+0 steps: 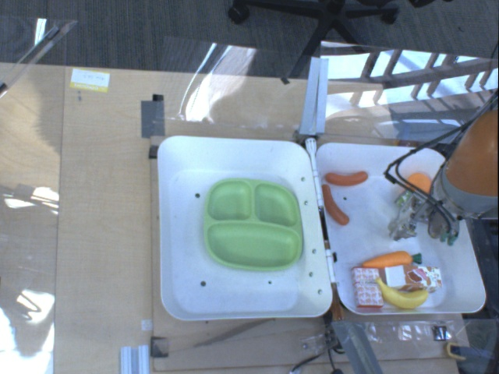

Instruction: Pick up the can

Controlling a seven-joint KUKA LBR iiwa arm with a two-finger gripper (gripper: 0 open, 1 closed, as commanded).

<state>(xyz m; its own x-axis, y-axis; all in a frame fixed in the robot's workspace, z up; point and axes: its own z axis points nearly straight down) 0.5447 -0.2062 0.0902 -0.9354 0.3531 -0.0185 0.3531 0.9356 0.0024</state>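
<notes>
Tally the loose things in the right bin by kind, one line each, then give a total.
Sausages: 2
Carrots: 1
Bananas: 1
Oranges: 1, partly hidden by the arm
Red box: 1
Small printed packet: 1
Total: 7 that I can make out. I cannot pick out a can; the gripper hides part of the bin.

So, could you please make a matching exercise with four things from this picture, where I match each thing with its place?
Things:
1. green divided plate
2. banana
3. two sausages
4. end effector

Places:
A. near the front edge of the right bin
B. in the middle of the left bin
C. above the middle of the right bin
D. in the back left part of the right bin

Pairs: 1-B, 2-A, 3-D, 4-C
</notes>
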